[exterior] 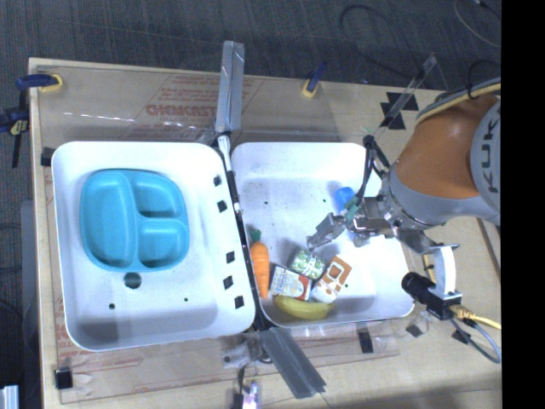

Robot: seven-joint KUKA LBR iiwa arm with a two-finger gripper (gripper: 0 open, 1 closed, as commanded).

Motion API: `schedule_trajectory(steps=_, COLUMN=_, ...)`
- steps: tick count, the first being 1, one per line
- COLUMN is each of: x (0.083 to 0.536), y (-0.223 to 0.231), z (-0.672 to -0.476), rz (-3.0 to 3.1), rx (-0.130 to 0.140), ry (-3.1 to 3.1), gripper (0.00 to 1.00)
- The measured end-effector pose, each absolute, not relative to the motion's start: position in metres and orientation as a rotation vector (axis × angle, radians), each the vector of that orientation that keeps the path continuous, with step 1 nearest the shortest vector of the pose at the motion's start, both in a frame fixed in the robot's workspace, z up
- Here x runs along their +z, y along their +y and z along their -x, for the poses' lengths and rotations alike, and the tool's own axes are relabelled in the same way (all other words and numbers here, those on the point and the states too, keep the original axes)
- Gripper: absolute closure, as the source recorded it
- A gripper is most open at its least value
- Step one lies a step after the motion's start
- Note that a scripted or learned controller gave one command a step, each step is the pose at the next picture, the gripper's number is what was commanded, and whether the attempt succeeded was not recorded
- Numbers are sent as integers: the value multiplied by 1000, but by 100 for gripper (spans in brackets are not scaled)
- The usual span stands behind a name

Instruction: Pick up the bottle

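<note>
The bottle [343, 198] shows as a small blue shape in the right bin [281, 164], near its right wall, partly hidden by the arm's wrist. My gripper [328, 230] hangs low over the middle of that bin, just below and left of the bottle and above the pile of packages. I see nothing clearly held in it. The grey arm with its orange band [443, 147] comes in from the right.
At the right bin's front lie a carrot [260, 267], a banana [300, 308], a green-white carton [307, 265] and an orange-white carton [337, 277]. The left bin [68, 313] holds a blue divided tray [134, 220] and a small dark object [132, 281].
</note>
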State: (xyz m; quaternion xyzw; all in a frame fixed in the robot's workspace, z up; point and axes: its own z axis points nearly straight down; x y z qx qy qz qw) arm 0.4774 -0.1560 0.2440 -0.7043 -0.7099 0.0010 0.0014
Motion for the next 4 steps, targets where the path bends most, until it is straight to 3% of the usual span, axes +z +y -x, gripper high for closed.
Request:
schedule_trajectory(steps=1, x=254, y=-156, z=-478, rz=2204, rx=5, ry=-2234, gripper=100)
schedule_trajectory(steps=2, x=187, y=-211, z=-476, rz=2130, rx=4, ry=-2306, gripper=100)
schedule_trajectory(steps=3, x=305, y=-211, z=-504, rz=2044, rx=1, ry=-2388, gripper=100)
schedule_trajectory(steps=4, x=305, y=-211, z=-504, rz=2044, rx=1, ry=-2387, gripper=0)
